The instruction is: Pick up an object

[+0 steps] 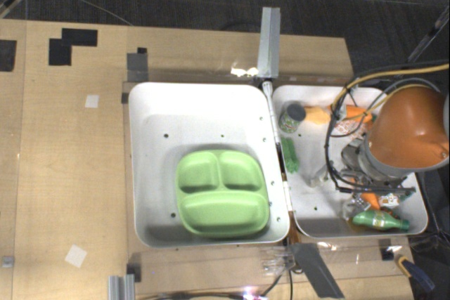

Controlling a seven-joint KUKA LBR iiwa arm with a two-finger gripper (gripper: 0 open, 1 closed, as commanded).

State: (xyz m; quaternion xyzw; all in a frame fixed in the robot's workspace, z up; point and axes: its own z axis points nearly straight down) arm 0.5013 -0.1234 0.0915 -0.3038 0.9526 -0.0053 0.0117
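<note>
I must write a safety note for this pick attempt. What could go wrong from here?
1. The arm hangs low over the right bin, crowded with small items; it may knock the green bottle aside.
2. The cables loop beside the wrist and might snag the small can.

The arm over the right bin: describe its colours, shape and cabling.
The arm shows a rounded orange band, domed from above, over a grey cylindrical wrist section. Black cables loop around the wrist, and yellow and black cables arc over it from the right. The parts below are too cluttered to make out.
</note>
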